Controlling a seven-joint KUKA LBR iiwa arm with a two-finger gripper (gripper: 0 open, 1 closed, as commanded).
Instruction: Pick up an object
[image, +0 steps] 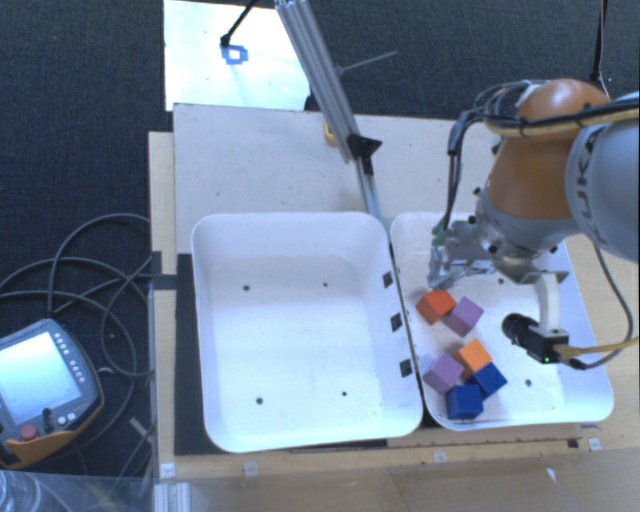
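Observation:
Several small blocks lie in the right bin (590, 395): a red-orange block (435, 305), a purple block (463, 315) touching it, an orange block (475, 354), a second purple block (443, 372) and two blue blocks (489, 379) (464, 401). My gripper (442, 277) hangs just above the far edge of the red-orange block, near the bin's left wall. The wrist hides most of the fingers, and nothing shows between them.
The left bin (300, 320) stands beside the right one, their walls meeting at the middle. A metal rod (330, 85) slants in from the top. Cables and a teach pendant (40, 385) lie on the floor at the left.

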